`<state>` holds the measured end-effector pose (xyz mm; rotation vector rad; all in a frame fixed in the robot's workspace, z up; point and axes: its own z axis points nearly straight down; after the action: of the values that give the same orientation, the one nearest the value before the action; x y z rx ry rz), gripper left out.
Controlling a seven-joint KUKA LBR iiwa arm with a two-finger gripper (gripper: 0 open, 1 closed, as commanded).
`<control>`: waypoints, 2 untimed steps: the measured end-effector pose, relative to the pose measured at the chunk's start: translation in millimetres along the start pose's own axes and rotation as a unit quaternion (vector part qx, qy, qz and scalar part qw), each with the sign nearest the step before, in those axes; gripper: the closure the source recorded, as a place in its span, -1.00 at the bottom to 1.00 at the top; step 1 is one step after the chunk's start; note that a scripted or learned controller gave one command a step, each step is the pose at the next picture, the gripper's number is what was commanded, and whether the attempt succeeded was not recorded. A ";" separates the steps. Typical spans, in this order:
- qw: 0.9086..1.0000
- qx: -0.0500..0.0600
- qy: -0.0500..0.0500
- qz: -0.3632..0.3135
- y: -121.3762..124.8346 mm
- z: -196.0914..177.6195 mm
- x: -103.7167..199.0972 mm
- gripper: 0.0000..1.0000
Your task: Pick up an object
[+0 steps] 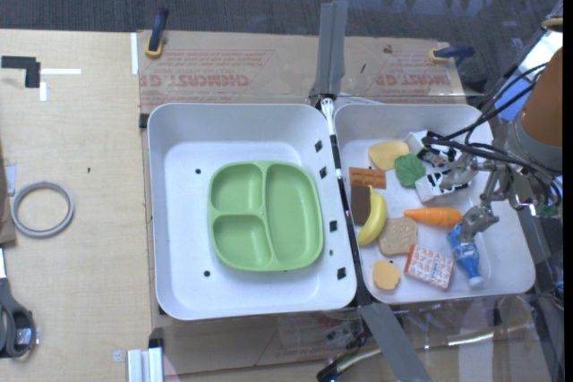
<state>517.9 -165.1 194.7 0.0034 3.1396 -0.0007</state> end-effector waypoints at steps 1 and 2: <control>0.999 0.000 0.000 -0.043 -1.8 102.9 -10.8 -1.00; 0.988 0.000 0.001 0.156 -18.2 103.0 -55.9 -1.00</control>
<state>573.9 -183.5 91.9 0.4948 3.1018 0.0000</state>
